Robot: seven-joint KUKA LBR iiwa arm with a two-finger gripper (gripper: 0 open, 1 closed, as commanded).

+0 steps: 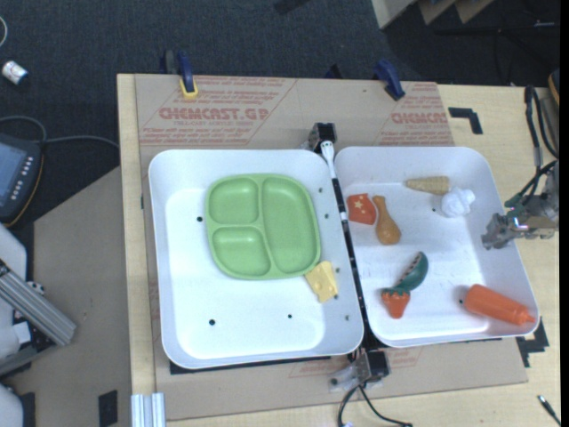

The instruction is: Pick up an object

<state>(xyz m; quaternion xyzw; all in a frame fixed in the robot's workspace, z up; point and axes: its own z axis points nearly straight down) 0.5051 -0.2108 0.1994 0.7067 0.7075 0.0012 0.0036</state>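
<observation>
The right bin (471,163) holds several toy foods. An orange carrot (498,304) lies at its near right corner. Towards the middle are a green-and-red watermelon slice (407,274) and a small red strawberry (396,302). A tan drumstick (386,221) and a red piece (360,208) sit by the left wall. A tan cone (428,184) and a white lump (457,204) lie at the back. My gripper (502,231) hangs at the bin's right rim, right of the white lump and above the carrot, with nothing seen in it.
The left bin (178,265) bears a green divided plate (263,226) and a yellow cheese wedge (323,281) near the shared wall. Clamps (186,74) hold the cardboard base at the back. Cables (538,140) run down the right side.
</observation>
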